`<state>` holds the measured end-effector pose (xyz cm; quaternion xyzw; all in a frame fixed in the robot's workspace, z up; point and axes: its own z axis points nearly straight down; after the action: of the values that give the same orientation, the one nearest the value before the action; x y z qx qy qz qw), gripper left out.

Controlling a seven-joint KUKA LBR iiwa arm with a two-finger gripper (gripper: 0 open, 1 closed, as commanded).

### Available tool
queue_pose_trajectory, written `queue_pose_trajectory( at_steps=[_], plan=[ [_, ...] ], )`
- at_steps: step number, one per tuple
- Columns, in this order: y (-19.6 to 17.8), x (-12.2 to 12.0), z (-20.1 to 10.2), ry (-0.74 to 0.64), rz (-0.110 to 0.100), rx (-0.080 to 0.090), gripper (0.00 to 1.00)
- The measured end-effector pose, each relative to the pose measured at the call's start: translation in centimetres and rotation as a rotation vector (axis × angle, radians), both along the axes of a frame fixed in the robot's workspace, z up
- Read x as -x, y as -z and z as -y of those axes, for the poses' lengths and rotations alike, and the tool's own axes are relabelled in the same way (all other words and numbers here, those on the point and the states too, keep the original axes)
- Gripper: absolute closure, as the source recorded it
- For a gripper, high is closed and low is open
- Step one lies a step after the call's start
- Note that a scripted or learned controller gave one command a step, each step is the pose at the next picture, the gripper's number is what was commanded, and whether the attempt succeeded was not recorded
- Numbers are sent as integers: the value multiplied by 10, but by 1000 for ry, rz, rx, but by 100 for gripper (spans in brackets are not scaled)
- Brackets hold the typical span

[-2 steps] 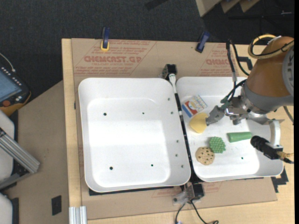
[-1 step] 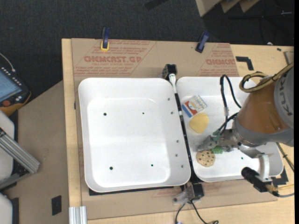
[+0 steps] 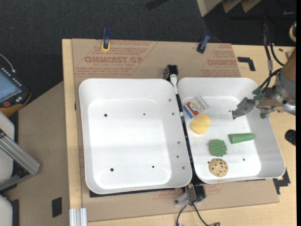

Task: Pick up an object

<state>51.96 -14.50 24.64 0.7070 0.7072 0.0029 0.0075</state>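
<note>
**Arm poised over the right bin, nothing in its grip yet**

From where I stand, the gripper (image 3: 241,108) hangs over the upper right part of the right bin (image 3: 268,140), reaching in from the right edge of the tabletop (image 3: 141,55). Its fingers look dark and bunched from this angle, and I cannot tell whether they are spread or pressed together; nothing shows between them.

All the candidates for picking sit in that same right bin. A small card packet (image 3: 194,106) with red and blue print lies near the divider, tilted. Just below it rests a yellow lump (image 3: 201,124), probably a toy lemon. Lower down come a round green knobbly piece (image 3: 217,147), a green cylinder (image 3: 241,137) lying on its side, and a speckled cookie (image 3: 218,167) close to the front wall. They lie apart from one another, which I'd say leaves room for the fingers to come down around any one of them without knocking its neighbour.

The left bin (image 3: 94,140) sits alongside, its rim touching the right bin's along the middle, likely so that a lifted thing can be carried across a short way.

My reading is that the pick has not begun; the green cylinder is the nearest to the gripper, so it seems the likeliest target.
</note>
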Motion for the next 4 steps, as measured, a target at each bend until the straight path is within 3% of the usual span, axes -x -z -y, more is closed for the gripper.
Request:
queue_pose_trajectory(
  at_steps=[1,2,3,4],
  plan=[
    [-82,22,-40,-5,-7,-6,0],
    [-187,41,8,4,-1,-1,0],
    [-192,39,6,0,-9,-3,100],
    [-118,41,-35,-4,-22,-9,100]
  ],
)
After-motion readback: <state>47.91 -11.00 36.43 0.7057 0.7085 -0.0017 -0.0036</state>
